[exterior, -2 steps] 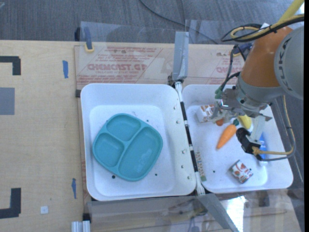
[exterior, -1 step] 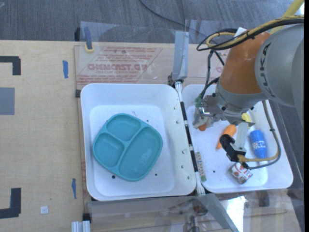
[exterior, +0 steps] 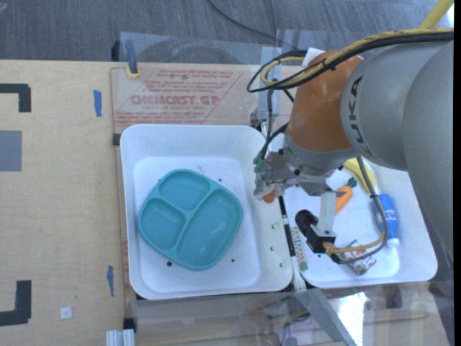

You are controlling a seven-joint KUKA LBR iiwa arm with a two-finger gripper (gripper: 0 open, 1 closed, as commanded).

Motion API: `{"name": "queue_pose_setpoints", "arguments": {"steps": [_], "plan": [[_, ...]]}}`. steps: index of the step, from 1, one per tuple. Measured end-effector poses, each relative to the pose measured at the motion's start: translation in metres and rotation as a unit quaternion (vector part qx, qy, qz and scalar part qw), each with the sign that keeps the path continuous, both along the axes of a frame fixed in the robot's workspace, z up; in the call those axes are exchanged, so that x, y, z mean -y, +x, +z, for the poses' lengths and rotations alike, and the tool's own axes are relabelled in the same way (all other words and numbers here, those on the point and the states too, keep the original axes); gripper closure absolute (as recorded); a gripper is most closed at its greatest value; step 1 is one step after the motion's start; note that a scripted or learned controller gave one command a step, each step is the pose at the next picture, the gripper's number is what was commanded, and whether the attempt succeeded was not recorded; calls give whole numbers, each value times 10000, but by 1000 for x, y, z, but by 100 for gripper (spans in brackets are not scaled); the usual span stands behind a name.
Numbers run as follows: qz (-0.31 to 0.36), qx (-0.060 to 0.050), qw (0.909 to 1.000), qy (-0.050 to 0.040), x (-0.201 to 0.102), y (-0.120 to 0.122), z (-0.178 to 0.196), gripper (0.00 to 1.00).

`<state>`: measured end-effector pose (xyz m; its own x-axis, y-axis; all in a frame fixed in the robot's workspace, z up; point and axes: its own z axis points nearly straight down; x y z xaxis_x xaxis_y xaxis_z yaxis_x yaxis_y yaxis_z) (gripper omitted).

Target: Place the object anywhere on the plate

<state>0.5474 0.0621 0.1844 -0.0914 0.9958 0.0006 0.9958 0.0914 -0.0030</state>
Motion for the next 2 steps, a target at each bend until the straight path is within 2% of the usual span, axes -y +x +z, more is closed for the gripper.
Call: {"name": "queue_pose_setpoints", "arguments": {"steps": [1,2], "plan": [[-498,-3,9988,-3,-77,-33,-29,100],[-503,-1,9987,-3,-77,-33,-29,0]]}}
